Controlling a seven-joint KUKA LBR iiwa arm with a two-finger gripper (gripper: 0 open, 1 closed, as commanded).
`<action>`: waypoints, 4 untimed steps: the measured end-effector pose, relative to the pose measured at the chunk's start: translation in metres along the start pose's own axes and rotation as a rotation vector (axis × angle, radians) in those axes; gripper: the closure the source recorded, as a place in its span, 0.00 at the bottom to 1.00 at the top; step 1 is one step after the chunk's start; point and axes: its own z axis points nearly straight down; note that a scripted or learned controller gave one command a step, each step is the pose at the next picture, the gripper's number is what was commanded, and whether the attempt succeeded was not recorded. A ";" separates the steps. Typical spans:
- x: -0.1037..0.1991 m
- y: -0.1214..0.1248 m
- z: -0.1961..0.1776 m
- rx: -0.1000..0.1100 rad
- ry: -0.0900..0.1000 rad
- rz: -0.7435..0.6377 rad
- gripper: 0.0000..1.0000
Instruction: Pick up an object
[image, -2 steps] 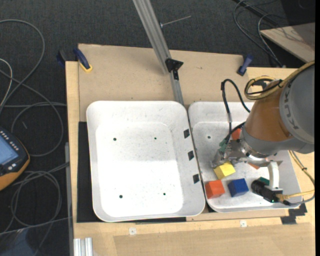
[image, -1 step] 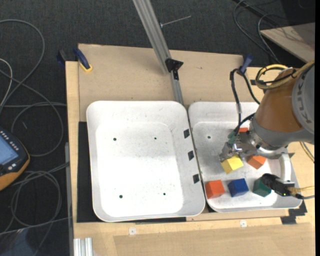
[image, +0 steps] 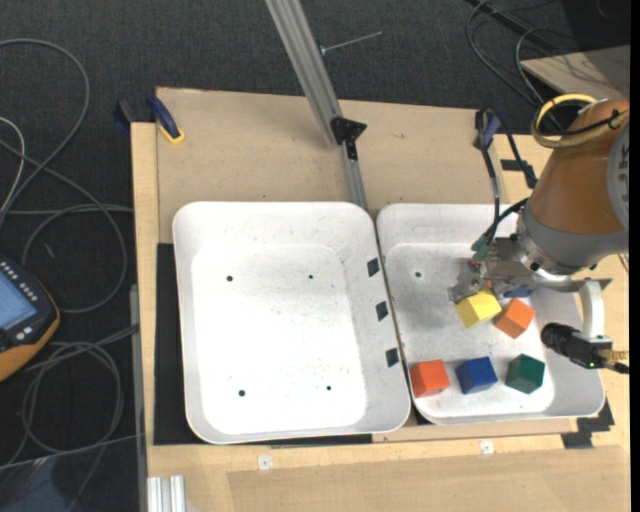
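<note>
Two shallow white bins sit side by side on my worktop (image: 250, 130), and everything I care about is in the right bin (image: 430, 225). From my remote seat, the hardest part to read is the gripper (image: 484, 283): it is a dark, cluttered mass right above the yellow block (image: 477, 309), and I cannot tell whether it is wide, narrow or closed on anything. The yellow block's upper edge is covered by the gripper, so I also cannot tell whether the two touch.

The arm (image: 578, 190) comes in beside the yellow block from the far edge of the right bin, its orange-banded body bulky and partly cut off by the frame. It leans over the bin, wrist pointing down toward the yellow block.

The blocks look like small, matte cubes with crisp edges. A light orange block (image: 514, 318) sits just beside the yellow block, apparently touching it on the arm's side. Nearer the camera than the yellow block, three more stand in a loose row along the bin's near wall: a red-orange block (image: 431, 377), a blue block (image: 476, 374) and a green block (image: 525, 373), slightly apart from each other. The bin floors are smooth white plastic, faintly speckled. The left bin (image: 200, 330) lies well away from the yellow block.
</note>
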 end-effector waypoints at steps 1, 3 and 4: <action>0.000 0.002 -0.054 -0.001 0.000 -0.001 1.00; 0.105 0.017 -0.030 0.009 0.003 -0.005 1.00; 0.155 0.031 -0.042 0.004 0.003 -0.005 1.00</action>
